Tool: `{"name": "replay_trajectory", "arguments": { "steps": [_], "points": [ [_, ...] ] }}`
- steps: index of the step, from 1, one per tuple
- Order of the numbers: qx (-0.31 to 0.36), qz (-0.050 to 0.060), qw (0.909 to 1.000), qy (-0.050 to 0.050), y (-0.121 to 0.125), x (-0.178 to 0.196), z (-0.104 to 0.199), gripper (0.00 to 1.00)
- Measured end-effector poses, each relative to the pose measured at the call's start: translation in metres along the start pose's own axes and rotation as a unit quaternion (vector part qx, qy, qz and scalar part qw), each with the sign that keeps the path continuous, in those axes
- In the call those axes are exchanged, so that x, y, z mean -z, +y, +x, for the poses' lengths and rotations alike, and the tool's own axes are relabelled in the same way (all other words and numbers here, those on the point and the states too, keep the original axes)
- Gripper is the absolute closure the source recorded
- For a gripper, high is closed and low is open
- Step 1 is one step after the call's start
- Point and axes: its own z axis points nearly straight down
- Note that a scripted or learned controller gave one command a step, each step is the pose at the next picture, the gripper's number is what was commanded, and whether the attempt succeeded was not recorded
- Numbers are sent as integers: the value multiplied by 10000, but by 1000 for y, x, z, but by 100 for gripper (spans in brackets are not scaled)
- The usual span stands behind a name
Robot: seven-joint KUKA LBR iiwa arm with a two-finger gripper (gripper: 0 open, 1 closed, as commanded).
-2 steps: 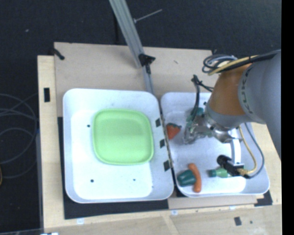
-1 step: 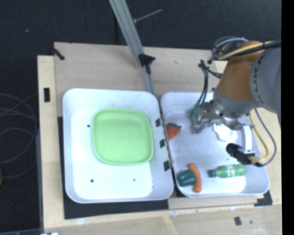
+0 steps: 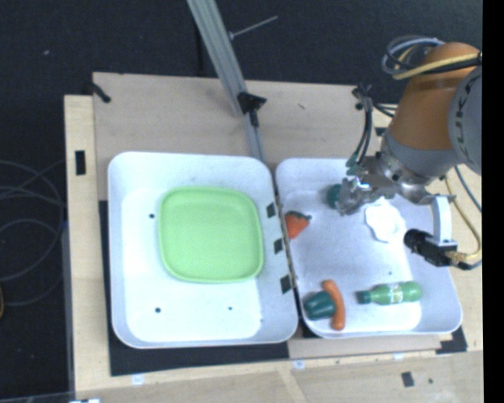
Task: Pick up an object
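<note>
The pale wooden surface (image 3: pixel 319 112) carries two shallow white bins side by side. The left bin (image 3: pixel 134 309) holds a light green square plate (image 3: pixel 211 233) lying flat near its middle. The right bin (image 3: pixel 437 309) holds the smaller things. The grey arm with its orange band (image 3: pixel 433 86) reaches in from the right and hangs over the far part of the right bin, with the end effector (image 3: pixel 353 196) low above the bin floor; whether it is released or clenched cannot be told from here, and nothing can be seen grasped in it. A small dark teal object (image 3: pixel 333 196) lies just beside it on the left. A white crumpled item (image 3: pixel 385 221) lies just to its right. A green bottle (image 3: pixel 391 293) lies on its side near the front edge. An orange sausage-shaped piece (image 3: pixel 335 303) lies against a dark green cup-like piece (image 3: pixel 317 306) at the front left corner. A small orange and green carrot-like toy (image 3: pixel 296 223) sits at the bin's left wall.
</note>
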Motion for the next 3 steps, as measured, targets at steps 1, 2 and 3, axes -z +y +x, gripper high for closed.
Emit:
{"name": "replay_trajectory", "arguments": {
  "steps": [1, 2, 3],
  "points": [
    [17, 24, 10000, 7, 3, -8, 50, 100],
    [20, 20, 10000, 9, 7, 6, 106, 100],
    [18, 25, 10000, 8, 16, 14, 155, 100]
  ]
}}
